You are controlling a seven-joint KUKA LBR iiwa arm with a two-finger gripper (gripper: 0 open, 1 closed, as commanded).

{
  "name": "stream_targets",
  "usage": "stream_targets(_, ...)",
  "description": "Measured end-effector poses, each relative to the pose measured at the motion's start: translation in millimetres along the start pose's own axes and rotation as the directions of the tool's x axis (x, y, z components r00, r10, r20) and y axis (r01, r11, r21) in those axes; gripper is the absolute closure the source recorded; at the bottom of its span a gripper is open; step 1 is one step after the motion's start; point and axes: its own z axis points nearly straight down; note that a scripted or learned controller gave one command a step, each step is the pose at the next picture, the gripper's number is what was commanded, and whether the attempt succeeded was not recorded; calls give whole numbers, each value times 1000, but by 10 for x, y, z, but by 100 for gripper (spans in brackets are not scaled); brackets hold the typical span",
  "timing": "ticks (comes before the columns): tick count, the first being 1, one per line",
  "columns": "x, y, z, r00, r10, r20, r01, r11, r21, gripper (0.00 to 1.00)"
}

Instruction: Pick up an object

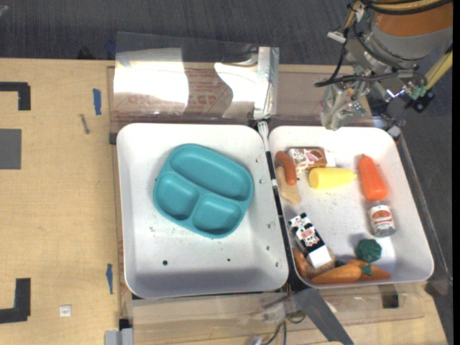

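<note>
Several toys in right bin (413, 192); yellow block (332, 177) looks light, rigid, best pinched across its short sides. Gripper (343, 110) upper right; finger state unclear.

The two bins, left (136, 257) and right (413, 254), look like smooth white plastic with a soft shine. The teal tray (203, 190) is smooth plastic, a bit matt. The toy foods look like shiny plastic: the orange carrot (345, 272), the yellow piece (331, 178), the red-orange piece (372, 177). The little can (382, 219) has a glossy label. The bench (57, 214) looks like pale, matt wood. Along the far edge, a clear sheet (187, 85) is very glossy and glares.
</note>
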Motion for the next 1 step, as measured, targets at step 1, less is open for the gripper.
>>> stream_targets(1,-30,2,-145,1000,0,14,0,1000,6,100)
